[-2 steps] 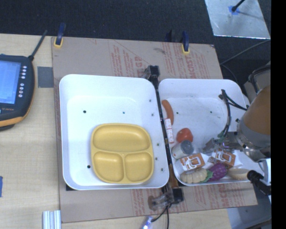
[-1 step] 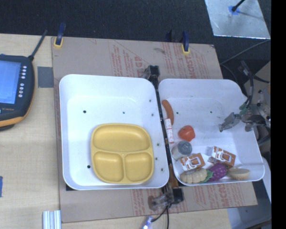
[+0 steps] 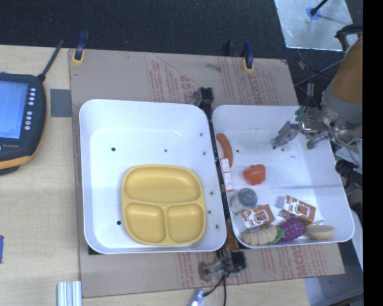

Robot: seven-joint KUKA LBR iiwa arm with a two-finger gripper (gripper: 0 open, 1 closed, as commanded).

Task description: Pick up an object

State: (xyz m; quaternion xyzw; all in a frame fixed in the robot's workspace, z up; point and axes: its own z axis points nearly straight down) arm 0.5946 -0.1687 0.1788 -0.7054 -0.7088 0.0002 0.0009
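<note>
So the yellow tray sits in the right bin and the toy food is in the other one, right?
Not quite. The camera view shows the yellow tray in the left bin; the toy food, like the tomato, is in the right bin.

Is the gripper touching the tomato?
Apart. The camera view shows the gripper near the right bin's far side, with bare white floor between it and the tomato.

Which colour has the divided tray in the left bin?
Pale yellow tray, seen in the camera view.
</note>
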